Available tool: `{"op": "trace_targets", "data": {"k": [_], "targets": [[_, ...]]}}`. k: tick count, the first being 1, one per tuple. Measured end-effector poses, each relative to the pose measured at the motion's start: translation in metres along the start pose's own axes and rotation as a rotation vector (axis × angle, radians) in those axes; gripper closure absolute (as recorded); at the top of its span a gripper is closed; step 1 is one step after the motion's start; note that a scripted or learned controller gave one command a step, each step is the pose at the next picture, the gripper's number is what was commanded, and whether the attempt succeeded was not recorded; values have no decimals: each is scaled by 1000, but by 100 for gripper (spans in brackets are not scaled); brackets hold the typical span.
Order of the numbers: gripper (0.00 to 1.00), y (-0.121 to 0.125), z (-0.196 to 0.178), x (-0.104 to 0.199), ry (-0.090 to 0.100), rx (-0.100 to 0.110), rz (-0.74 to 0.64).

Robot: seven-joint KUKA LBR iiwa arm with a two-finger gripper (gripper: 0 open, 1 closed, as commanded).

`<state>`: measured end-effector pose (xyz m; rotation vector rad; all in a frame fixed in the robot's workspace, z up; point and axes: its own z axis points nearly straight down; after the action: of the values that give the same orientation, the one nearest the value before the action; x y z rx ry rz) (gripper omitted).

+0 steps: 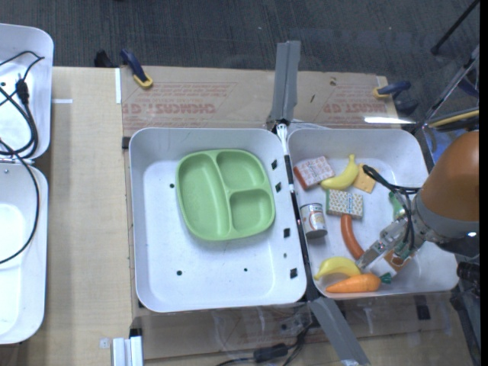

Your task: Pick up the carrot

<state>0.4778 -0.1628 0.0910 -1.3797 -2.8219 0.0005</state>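
The carrot [353,284] lies along the front wall of the right bin [427,287], touching a yellow banana [338,266] just behind it. The gripper [375,255] hangs close above and behind the carrot, beside a red sausage [351,235], likely lining up its approach. I cannot tell how it is set; nothing appears held. Farther back sit a can [313,220], sponge [345,203] and second banana [342,175]. The green plate [226,194] fills the left bin [152,227].
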Motion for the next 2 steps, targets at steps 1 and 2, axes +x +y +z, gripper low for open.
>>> {"op": "trace_targets", "data": {"k": [1, 2], "targets": [[100, 0, -9, -1, 0, -1, 3], [0, 0, -9, 0, 0, -1, 3]]}}
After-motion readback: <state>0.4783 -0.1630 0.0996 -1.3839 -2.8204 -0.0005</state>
